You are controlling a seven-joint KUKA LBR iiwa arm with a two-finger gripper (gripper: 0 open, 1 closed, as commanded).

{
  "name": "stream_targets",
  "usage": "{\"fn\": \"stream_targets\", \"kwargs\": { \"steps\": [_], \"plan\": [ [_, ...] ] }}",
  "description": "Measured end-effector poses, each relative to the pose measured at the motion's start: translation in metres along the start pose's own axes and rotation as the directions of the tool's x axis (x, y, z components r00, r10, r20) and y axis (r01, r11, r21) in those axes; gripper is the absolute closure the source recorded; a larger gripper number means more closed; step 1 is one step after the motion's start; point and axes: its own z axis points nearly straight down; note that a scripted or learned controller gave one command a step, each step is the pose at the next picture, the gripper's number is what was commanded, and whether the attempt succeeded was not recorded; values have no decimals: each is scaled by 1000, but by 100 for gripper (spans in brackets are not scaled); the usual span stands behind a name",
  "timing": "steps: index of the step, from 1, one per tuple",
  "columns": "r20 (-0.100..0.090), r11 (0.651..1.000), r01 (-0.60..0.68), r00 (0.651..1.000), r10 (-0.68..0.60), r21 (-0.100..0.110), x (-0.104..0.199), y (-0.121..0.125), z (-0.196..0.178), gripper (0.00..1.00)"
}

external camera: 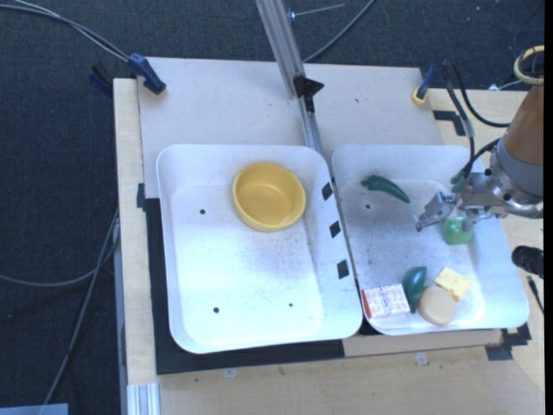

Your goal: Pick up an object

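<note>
A yellow bowl (269, 196) sits near the left bin's (186, 318) far edge. In the right bin (380, 158), a dark green pepper (385, 188) lies toward the far edge. My gripper (441, 210) hangs spread, holding nothing, beside a green piece (457, 230) near the right edge.

Dark blue-grey carpeted floor (60, 188) all around, crossed by thin grey cables (52, 20) at upper left and along the left side. Pale wooden bench (225, 102) set square in the middle, blue clamp (147, 73) at its far left corner, yellow clamp (422, 89) at its far right. Slanted aluminium pole (275, 20) rising from the bench's back centre; even, soft light with faint shadows.
</note>
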Motion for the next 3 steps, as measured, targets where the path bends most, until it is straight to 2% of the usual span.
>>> {"fn": "stream_targets", "kwargs": {
  "steps": [2,3],
  "plan": [
    [-2,1000,-2,1000,2,9,1,10,92,0],
    [-2,1000,-2,1000,2,7,2,9,119,0]
  ]
}}
